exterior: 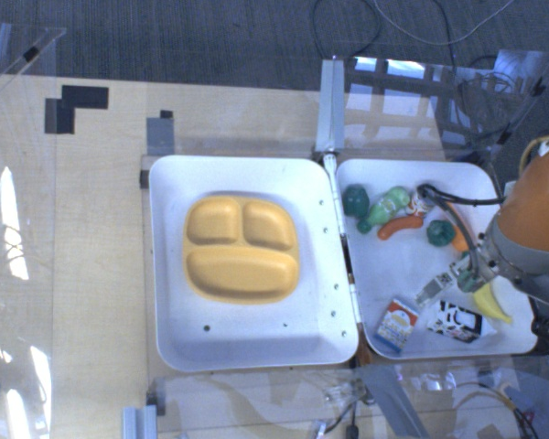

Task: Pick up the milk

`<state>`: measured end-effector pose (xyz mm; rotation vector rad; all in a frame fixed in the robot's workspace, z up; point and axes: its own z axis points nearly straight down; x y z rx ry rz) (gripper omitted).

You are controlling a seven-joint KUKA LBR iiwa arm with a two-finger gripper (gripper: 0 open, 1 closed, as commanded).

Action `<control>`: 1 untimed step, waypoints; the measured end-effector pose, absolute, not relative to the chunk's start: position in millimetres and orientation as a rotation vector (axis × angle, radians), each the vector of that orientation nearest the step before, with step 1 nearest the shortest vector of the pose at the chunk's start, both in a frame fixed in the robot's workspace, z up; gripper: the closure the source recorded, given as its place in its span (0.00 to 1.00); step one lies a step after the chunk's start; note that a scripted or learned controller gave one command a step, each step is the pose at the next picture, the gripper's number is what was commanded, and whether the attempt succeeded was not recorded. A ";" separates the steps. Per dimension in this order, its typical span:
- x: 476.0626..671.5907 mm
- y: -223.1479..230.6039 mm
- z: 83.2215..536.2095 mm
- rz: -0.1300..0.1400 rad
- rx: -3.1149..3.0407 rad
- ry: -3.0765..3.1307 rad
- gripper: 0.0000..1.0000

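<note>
Camera view. Task not yet done: the milk, a small black-and-white cow-patterned carton (457, 319), lies flat on the floor of the right shallow white bin (412, 174), near its front right corner, not lifted. The tool (450, 280) hangs low just above and left of the carton; whether its tips are spread or pressed together I cannot tell, and nothing is seen pinched. Judgement: approach stage; grasp and lift both remain.

Right bin contents: a small blue-and-orange box (396, 324) left of the carton, a yellow banana (492, 302) beside the carton's right, a dark green round piece (354, 199), a light green vegetable (387, 206), an orange-red carrot-like piece (402, 226), a teal round piece (440, 232).

Left shallow white bin (165, 273): 1 yellow 3-compartment plastic tray (242, 247), its compartments bare.

Both bins sit on the pale wooden tabletop (73, 245).
</note>
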<state>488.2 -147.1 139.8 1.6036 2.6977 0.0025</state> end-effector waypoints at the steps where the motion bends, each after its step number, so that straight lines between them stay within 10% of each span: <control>1: 490.7 -146.7 151.0 0.006 1.598 2.693 1.00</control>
